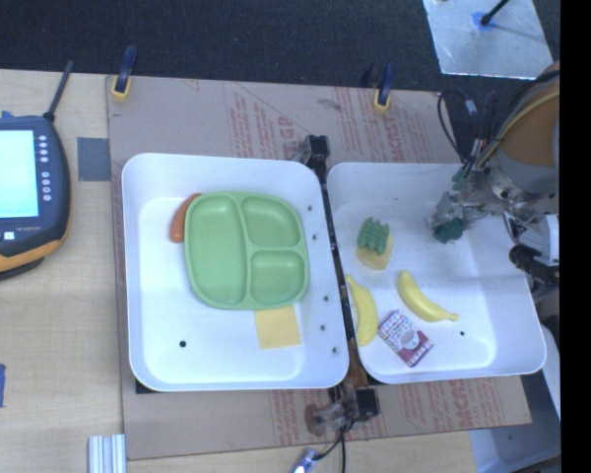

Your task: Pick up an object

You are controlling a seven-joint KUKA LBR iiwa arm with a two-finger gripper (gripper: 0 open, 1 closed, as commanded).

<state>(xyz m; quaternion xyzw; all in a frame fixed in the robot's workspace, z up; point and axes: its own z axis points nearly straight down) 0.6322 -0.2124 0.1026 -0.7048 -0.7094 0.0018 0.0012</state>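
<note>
Far left on wooden desk (49, 363): handheld grey-and-orange control pendant with lit screen (15, 195). Next, left shallow white plastic bin (158, 353) holding green three-compartment plastic tray (246, 249), tilted a bit; orange sausage-shaped toy (180, 218) poking out from under tray's left edge; flat yellow square piece (278, 328) just below tray, partly tucked under it. Then right shallow white plastic bin (492, 348), touching left bin along middle seam. Inside, left to right: yellow curved banana-like toy (364, 310) against left wall; yellow block with green bumpy top (374, 242); small red-and-white printed packet (405, 337) near front; second yellow toy banana (425, 299) mid-bin. Far right, grey two-finger gripper (449, 227) low in back right part of bin, clenched on small dark green object (447, 231), apart from other items.
</note>
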